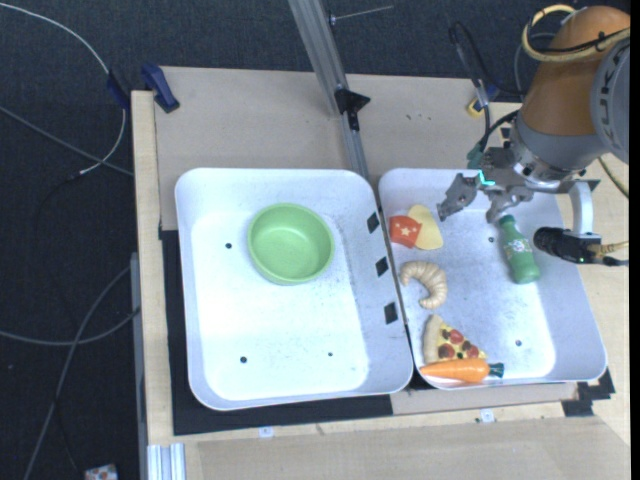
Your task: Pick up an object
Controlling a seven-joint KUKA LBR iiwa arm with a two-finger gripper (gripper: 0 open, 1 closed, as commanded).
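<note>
My gripper (477, 205) hovers over the back of the right bin (560, 338), fingers spread open with nothing between them. Just to its right lies a green bottle (518, 251), close to one fingertip. A red and yellow toy piece (413, 230) sits left of the gripper near the bin's left wall. Further forward lie a beige croissant (427, 280), a pizza slice (449, 342) and an orange carrot (457, 371) at the front edge.
The left bin (270, 348) holds a green bowl (290, 242) toward its back. A metal post (325, 48) slants down to the divider between the bins. Cables run off the bench's left side.
</note>
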